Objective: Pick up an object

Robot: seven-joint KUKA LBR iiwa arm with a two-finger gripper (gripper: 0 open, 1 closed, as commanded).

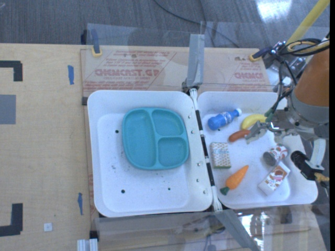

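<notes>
Presumably lined up for a grab among the right bin (309,195) clutter: gripper (257,132) low at three o'clock, jaw state impossible to tell, touching the sausage (238,135) with the banana (252,120) just at twelve of it

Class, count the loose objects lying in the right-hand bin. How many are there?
7: blue bottle and banana at the back, red item by the tool, sponge block, carrot, can, carton. The arm may hide more.
</notes>
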